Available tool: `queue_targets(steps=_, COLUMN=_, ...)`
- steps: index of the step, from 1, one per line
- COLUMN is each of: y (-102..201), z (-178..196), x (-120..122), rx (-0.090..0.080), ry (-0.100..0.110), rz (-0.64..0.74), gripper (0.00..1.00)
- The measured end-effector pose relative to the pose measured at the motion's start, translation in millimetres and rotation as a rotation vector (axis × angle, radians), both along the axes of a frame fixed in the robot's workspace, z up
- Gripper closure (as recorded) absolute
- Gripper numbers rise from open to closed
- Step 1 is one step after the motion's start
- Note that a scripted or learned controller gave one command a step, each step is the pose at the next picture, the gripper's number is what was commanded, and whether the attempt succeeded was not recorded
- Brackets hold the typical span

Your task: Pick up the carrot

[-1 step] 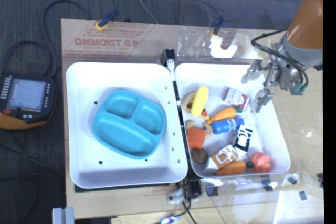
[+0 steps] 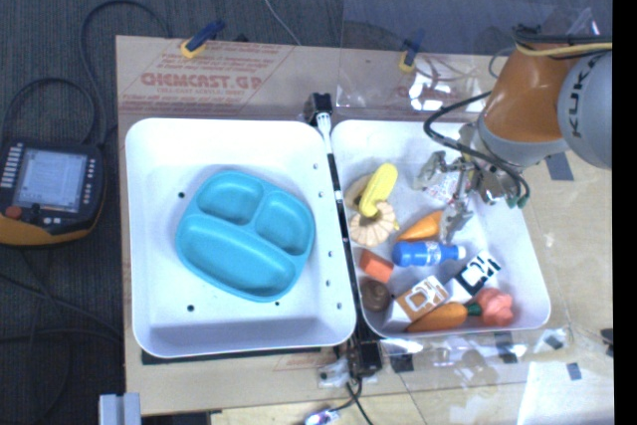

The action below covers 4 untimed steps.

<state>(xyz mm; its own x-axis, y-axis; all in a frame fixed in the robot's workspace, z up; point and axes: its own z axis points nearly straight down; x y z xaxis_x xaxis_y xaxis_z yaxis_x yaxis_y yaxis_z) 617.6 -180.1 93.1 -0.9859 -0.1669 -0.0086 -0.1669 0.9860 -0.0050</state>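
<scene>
Pincer (image 2: 457,210) beside carrot (image 2: 420,227), right bin (image 2: 528,259)

Grey arm (image 2: 597,114) with a wide orange band (image 2: 528,100), part of dark KUKA lettering on the grey shell. Black cables (image 2: 453,114) loop off the wrist. Gripper (image 2: 456,204) is silvery metal, skeletal, wiry.

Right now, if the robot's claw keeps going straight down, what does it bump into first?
Probably the small orange carrot, which sits right under the gripper, with the blue bottle just beyond. Depth is hard to judge from above.
</scene>
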Motion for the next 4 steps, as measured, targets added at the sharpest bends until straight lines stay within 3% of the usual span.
queue_targets(steps=1, y=31.4, z=-1.7, x=-50.1, rx=0.001, ry=-0.007, rz=-0.035, gripper=0.00)
queue_targets(steps=2, y=31.3, z=10.4, x=-46.9, rx=-0.004, ry=-0.016, rz=-0.034, gripper=1.00)
queue_targets(steps=3, y=79.5, z=0.7, x=-85.6, rx=-0.002, ry=-0.022, rz=-0.034, gripper=1.00)
queue_targets(steps=4, y=79.7, z=-0.9, x=-87.2, rx=-0.001, ry=-0.017, rz=-0.034, gripper=0.00)
